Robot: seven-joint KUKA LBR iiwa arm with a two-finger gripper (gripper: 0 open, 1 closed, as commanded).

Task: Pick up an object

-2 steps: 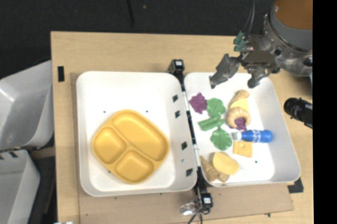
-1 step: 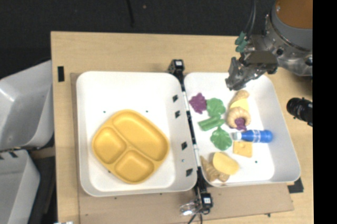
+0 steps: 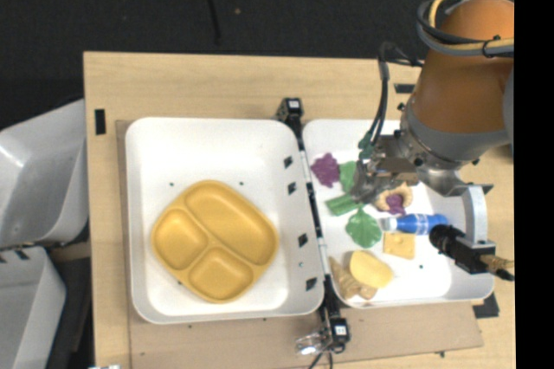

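We looked down from the camera above the bench. The arm reached in from the right, and its pincer hung low over the right bin. We could not tell how the pincer stood, because the dark wrist hid it, and we could not tell if it had hold of anything.

Lots of small toys lay close around the pincer. A purple grape bunch sat just to its left. A green leafy piece lay right beside it, maybe touching. A round green piece was just below it. A small purple thing lay just to its right, and a blue bottle lay below that. A cheese wedge and a yellow lemon sat farther below. Well off to the pincer's left, a yellow plate with three parts lay in the left bin.
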